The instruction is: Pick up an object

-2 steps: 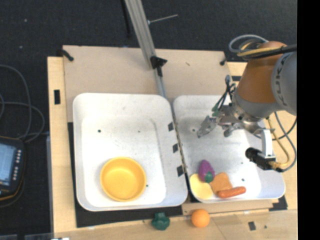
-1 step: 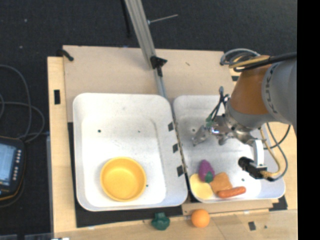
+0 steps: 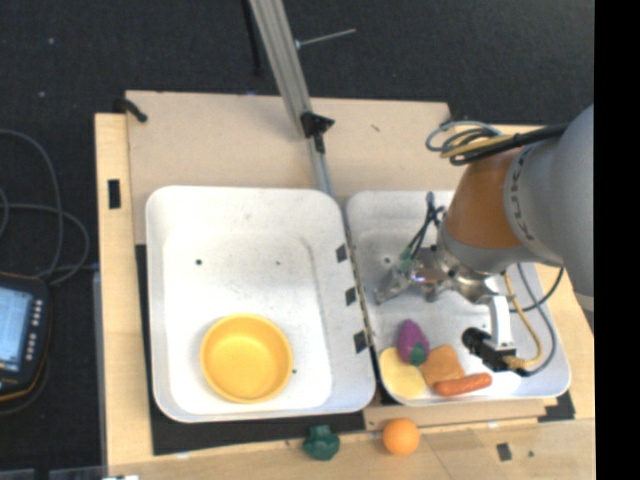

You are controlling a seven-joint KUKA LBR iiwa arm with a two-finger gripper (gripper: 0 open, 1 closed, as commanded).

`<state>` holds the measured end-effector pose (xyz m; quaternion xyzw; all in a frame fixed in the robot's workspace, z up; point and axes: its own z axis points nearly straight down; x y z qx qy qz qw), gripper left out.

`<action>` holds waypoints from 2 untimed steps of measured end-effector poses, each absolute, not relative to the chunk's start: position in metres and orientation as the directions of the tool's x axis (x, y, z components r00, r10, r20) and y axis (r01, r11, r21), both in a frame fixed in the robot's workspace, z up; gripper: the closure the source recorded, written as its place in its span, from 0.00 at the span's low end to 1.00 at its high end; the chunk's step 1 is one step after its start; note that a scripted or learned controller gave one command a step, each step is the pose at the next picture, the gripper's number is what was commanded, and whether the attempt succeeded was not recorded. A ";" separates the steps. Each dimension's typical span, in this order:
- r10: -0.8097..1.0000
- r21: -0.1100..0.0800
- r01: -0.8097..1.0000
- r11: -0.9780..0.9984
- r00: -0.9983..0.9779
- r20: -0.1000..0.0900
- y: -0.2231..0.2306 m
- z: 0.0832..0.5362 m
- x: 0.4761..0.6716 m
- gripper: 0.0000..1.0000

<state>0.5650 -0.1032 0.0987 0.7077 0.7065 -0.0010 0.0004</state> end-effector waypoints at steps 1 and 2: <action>1.000 0.004 1.000 -0.007 0.007 0.000 -0.103 0.112 0.566 1.00; 1.000 0.008 1.000 0.002 -0.002 -0.001 -0.104 0.175 0.564 1.00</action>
